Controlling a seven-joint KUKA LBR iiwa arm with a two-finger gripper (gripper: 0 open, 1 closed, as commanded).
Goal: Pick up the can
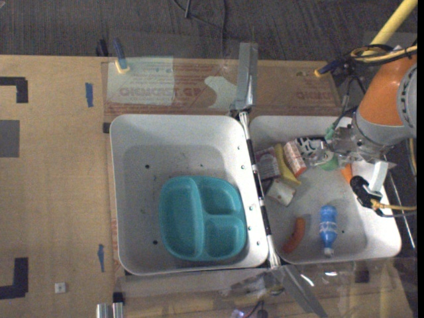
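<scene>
A small grey and dark can (pixel 267 167) lies on its side in the right bin (pixel 381 240), close against that bin's left wall. A yellow banana-shaped item (pixel 286 165) and a red and white packet (pixel 295 159) lie just to its right. The arm comes in from the right, its orange band (pixel 389 103) over the bin's far right corner. My gripper (pixel 326 149) is low over the bin's upper middle, to the right of the can and apart from it. A black and white item (pixel 307 144) and something green (pixel 328 161) sit right at the gripper.
The right bin also holds a white block (pixel 281 192), a brown sausage (pixel 295 235), a blue bottle (pixel 326 228) and an orange piece (pixel 346 173). A teal divided plate (pixel 201 218) lies in the left bin (pixel 132 177). A metal divider (pixel 246 78) stands between the bins.
</scene>
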